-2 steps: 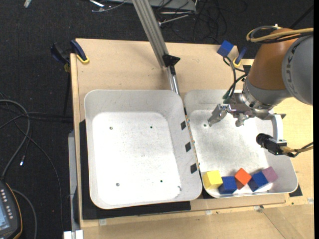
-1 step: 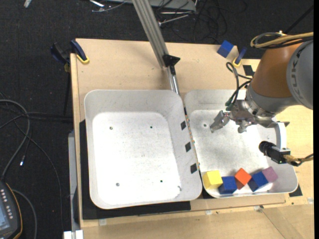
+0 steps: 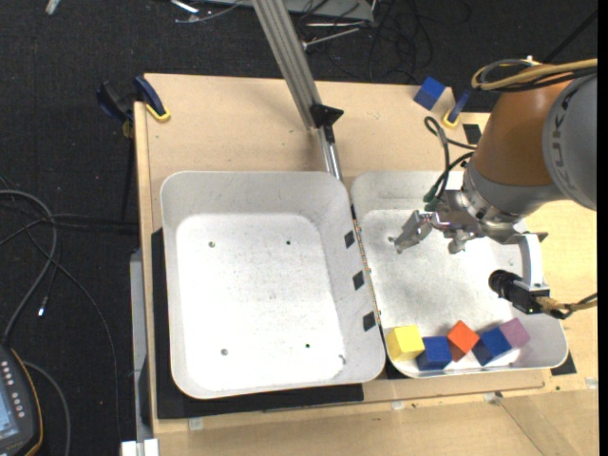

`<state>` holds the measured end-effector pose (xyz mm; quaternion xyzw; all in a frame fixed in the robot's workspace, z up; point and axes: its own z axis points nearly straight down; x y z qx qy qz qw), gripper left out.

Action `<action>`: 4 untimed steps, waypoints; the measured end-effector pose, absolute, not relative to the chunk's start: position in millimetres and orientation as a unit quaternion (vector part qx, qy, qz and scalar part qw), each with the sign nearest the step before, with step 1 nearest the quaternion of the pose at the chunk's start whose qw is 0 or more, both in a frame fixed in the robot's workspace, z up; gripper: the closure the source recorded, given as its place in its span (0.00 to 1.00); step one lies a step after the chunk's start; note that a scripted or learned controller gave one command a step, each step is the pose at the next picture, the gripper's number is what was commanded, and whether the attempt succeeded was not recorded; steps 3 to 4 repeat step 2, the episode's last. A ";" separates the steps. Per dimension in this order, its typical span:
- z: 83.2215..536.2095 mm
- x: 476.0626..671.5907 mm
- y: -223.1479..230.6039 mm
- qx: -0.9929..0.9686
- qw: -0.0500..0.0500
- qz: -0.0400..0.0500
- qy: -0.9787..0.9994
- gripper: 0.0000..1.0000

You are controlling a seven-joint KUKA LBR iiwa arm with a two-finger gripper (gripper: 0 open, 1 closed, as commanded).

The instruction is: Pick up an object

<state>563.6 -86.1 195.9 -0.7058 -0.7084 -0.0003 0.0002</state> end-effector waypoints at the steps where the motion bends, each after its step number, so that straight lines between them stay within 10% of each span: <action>1: 195.0 559.0 -74.7 -0.706 0.001 0.000 -0.708 0.00; 4: 137.5 531.5 -105.3 -0.709 0.002 0.003 -0.705 0.00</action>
